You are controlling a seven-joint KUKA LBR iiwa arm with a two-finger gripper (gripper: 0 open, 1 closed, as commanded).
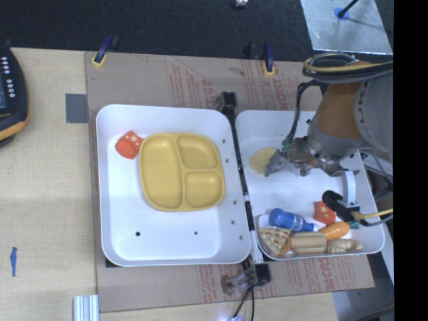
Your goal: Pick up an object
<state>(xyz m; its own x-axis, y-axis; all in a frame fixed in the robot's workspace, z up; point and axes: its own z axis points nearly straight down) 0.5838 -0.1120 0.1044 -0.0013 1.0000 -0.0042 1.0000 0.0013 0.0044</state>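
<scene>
my bench [47, 199] is pale wood, with a brown cardboard sheet [167, 85] lying flat on it and clamped along the far edge by a yellow clip [101, 51] and a blue one [267, 59]. on the cardboard sit the left white bin [120, 239] and the right white bin [257, 129], side by side and touching. a grey tape patch [75, 108] lies just beside the sheet's left edge.

Bare floor mid right bin [304, 202], toys [307, 236] crowding its front edge, seemingly.

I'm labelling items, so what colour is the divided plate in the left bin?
Yellow: the divided plate shows plainly in the camera view.
</scene>
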